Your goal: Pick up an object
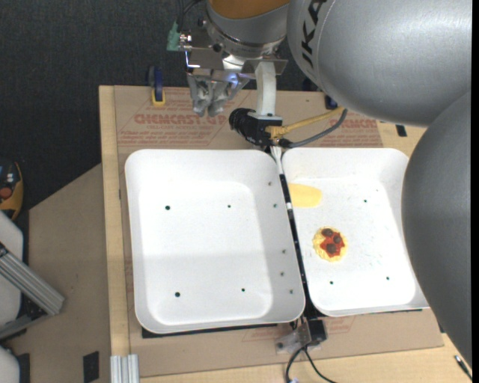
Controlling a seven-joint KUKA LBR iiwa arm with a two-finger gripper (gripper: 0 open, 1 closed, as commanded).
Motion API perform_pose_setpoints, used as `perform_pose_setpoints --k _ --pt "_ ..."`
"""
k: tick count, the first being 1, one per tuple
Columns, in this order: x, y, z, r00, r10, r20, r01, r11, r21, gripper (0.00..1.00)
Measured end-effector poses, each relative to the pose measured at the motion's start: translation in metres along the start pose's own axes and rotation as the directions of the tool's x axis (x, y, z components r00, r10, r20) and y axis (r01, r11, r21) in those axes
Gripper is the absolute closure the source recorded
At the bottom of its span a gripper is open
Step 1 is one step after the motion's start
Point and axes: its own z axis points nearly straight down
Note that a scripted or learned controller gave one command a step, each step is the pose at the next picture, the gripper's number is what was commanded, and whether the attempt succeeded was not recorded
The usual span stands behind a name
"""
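Jaws (pixel 209 101) hanging high at the top of the frame, above the brown bench (pixel 112 224) just behind the far rim of the left bin (pixel 146 247), well apart from anything to pick. Pointing downward, metal fingers (pixel 202 97) close together, nothing seen between them; too blurred to tell whether fully closed. Above them, the orange band (pixel 243 7) and the big grey arm (pixel 389 52) sweeping in from the right. Beside the jaws, a black fitting (pixel 251 126) with cables at the seam where the bins meet. Over in the right bin (pixel 374 292): a pale yellow flat piece (pixel 305 195) near the dividing rim, and just nearer the camera a small yellow object with dark red spots (pixel 330 244). Both lying loose on the bin floor, apart from each other. Small blue clip (pixel 157 82) at the bench's far left edge.
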Motion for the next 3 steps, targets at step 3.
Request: perform_pose_setpoints --k 3 --pt "0.0 0.034 0.091 1.0 0.001 0.0 -0.001 1.0 0.001 1.0"
